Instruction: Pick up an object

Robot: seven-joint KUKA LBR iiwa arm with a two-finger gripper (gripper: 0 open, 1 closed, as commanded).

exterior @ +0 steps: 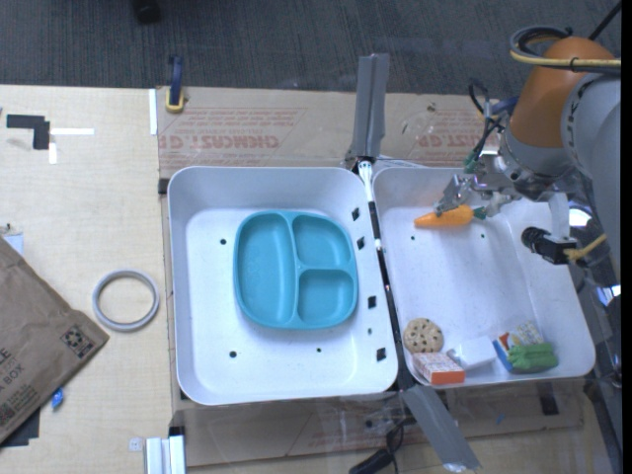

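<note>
An orange toy carrot [442, 218] lies pointing left near the back wall of the right bin [568, 299]. My gripper [466, 201] sits right over the carrot's thick right end and touches or overlaps it; the wrist hides how it meets the carrot. Along the right bin's front edge sit a brown cookie [423, 336], a small orange-red box [437, 367], a white packet [480, 353] and a green item on a blue-and-white pack [527, 355].
The left bin [197, 294] holds a teal divided plate [295, 269]. A grey tape ring [125, 298] and a brown cardboard box [35, 339] rest on the bench to the left. A grey post [370, 107] rises behind the seam between the bins.
</note>
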